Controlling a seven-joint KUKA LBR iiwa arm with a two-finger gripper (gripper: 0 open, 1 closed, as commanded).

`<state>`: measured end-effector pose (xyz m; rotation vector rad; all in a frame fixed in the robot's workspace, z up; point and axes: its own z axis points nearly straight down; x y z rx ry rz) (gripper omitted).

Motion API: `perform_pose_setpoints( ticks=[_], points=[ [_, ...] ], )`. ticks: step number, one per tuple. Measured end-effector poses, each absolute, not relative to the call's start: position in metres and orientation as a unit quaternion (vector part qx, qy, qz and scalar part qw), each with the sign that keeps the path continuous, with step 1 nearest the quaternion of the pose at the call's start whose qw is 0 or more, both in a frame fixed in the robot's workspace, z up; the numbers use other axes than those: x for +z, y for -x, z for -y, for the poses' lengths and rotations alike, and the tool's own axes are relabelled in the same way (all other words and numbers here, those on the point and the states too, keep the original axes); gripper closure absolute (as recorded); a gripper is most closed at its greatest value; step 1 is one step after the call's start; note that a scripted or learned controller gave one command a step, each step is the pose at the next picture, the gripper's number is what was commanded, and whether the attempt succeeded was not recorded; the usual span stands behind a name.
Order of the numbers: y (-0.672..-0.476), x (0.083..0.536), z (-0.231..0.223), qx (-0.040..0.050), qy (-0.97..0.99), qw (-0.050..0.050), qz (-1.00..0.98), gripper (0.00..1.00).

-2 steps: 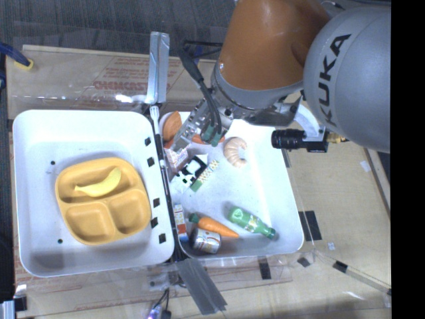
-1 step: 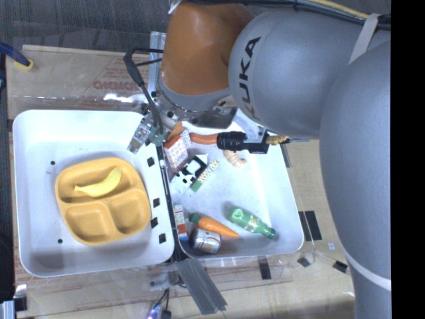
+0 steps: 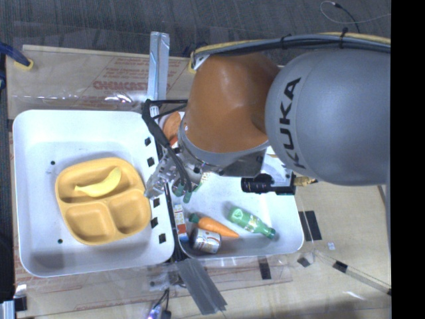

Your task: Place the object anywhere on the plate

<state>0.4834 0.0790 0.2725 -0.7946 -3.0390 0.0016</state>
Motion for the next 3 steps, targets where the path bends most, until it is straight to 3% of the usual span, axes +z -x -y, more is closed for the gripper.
perform_pose_setpoints(
  ticks=[1, 2, 3],
  points=[
    [-0.526, 0.281, -0.107, 0.0002, 0.191, -0.001, 0.982, 1.00],
    [-0.511, 0.236, -0.099, 0.0004, 0.145, 0.000, 0.989, 1.00],
    [-0.574, 0.229, -0.116, 0.0002, 0.064, -0.001, 0.998, 1.00]
  ],
)
